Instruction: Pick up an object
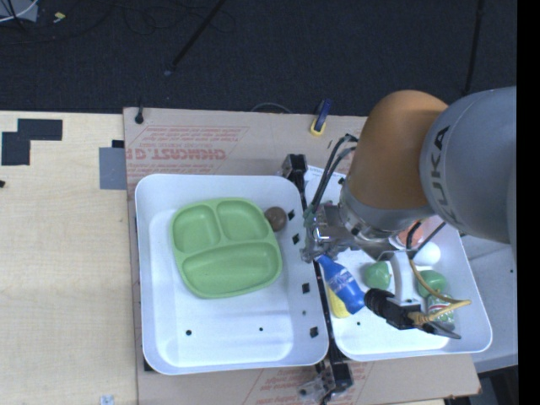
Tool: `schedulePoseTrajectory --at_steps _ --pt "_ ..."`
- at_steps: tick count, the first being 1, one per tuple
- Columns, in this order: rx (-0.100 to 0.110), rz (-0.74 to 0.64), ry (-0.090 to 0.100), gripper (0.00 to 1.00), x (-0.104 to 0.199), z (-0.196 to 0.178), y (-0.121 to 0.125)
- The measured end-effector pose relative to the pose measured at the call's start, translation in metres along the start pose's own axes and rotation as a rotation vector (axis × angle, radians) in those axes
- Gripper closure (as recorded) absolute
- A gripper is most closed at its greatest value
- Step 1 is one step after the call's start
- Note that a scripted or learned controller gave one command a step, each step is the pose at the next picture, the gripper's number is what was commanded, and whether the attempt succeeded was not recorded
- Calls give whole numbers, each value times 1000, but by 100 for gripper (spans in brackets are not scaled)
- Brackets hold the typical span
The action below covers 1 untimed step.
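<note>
Two shallow white bins sit side by side, and much of the right bin (474, 334) is hidden beneath the arm (472, 163), so its far half cannot be read. What shows there is a blue bottle (342, 282) with a yellow part at its lower end, lying tilted just inside the wall shared with the left bin (148, 310); a green lump (378, 274) beside it; a second green piece (431, 281) partly covered; and a white ball (429, 252) half under the wrist. An orange shape near the ball is too hidden to name. In the left bin lies a green divided plate (226, 247), with a small brown lump (275, 218) just off its upper right corner. The bins rest on a printed cardboard sheet (186, 146) laid on the pale wooden bench (59, 268); dark carpet (253, 40) with cables lies beyond. The arm reaches in from the right, its orange band (392, 154) bent downward over the right bin. The gripper (318, 240) sits low at the shared wall, just above the bottle's upper end; whether it is wide or narrow cannot be told, and nothing is seen held.
</note>
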<state>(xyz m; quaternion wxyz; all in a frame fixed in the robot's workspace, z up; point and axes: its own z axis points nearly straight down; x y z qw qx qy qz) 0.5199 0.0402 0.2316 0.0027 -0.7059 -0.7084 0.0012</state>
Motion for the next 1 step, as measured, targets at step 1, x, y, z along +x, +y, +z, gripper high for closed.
schedulePoseTrajectory --at_steps 1 --pt "1 0 -1 100 45 10 -1"
